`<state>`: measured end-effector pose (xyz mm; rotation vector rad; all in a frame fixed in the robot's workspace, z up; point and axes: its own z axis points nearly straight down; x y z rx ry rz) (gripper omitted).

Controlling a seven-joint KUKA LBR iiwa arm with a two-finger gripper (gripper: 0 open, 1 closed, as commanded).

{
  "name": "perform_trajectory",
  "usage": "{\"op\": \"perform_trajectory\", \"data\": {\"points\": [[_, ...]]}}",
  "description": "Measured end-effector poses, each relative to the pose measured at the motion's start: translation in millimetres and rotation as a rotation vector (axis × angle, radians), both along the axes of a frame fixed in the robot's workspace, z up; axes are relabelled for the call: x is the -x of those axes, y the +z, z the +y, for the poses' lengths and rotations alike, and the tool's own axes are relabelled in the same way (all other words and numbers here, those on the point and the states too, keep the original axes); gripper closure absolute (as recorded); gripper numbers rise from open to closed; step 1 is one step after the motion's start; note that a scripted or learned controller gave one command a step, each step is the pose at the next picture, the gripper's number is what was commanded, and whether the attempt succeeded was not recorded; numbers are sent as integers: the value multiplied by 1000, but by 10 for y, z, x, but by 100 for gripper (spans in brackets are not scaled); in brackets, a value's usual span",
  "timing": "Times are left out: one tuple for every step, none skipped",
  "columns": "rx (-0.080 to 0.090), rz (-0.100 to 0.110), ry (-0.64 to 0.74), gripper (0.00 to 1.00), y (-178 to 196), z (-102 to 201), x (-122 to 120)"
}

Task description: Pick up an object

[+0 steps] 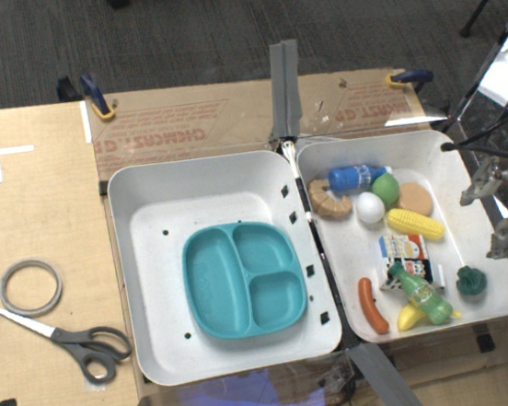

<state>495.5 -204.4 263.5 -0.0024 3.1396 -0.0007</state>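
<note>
White bins sit side by side. We see the left bin (143,277) holding a teal divided plate (244,279). The right bin (490,305) holds toy food: corn (414,223) near centre, a hot dog (371,305) at seven o'clock. Metal gripper parts (500,207) at three o'clock are partly cut off.

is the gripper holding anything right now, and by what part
Nothing is held. The gripper sits at the right bin's right edge with no object between its fingers; the toys lie loose in the bin.
</note>
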Motion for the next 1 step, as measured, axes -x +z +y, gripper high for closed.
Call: {"op": "perform_trajectory", "data": {"points": [[0, 0, 233, 0, -1678, 142, 102]]}}
